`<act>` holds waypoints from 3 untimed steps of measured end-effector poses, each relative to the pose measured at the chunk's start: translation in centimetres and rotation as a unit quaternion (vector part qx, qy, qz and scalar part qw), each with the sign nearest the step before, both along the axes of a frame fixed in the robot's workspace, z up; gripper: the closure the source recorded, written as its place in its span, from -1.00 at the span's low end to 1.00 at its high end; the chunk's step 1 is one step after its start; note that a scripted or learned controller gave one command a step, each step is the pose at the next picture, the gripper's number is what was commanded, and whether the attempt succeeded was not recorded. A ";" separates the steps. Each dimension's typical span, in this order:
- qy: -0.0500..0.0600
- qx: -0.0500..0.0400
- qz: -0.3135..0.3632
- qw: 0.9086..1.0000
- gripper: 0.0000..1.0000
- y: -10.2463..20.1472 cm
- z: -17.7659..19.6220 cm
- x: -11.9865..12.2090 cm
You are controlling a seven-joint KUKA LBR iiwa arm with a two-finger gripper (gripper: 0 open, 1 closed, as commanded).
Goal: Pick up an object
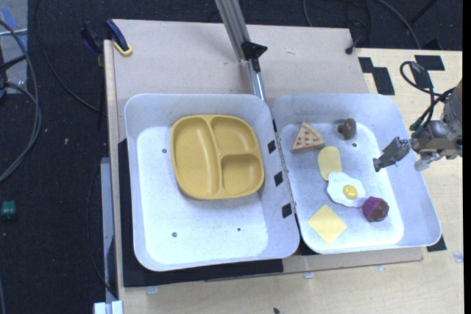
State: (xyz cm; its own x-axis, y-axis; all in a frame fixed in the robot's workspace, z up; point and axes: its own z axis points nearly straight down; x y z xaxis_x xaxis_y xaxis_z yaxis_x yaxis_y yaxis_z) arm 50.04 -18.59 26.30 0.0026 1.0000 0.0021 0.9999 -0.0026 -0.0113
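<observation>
The pincer (390, 153) hangs over the right bin's (419, 220) right side; whether it is open or closed I cannot tell. Nearby lie an egg (346, 190), purple ball (375, 209), cheese (327, 223), pizza (306, 137). Left bin (147, 232) holds a tray (217, 157).

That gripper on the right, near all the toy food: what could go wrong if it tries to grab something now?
The fried egg touches the pale yellow oval piece, so a grab at one may drag both. The cheese square lies flat and thin, which probably leaves the fingers little to pinch. The gripper hangs by the right bin's edge, so a low move could clip its rim.
</observation>
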 end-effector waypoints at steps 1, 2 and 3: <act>-0.006 -0.001 0.002 1.000 -1.00 0.0 0.6 0.2; -0.003 0.000 0.001 1.000 -1.00 0.8 -4.5 -0.5; -0.003 0.000 0.001 1.000 -1.00 1.0 -9.3 -1.4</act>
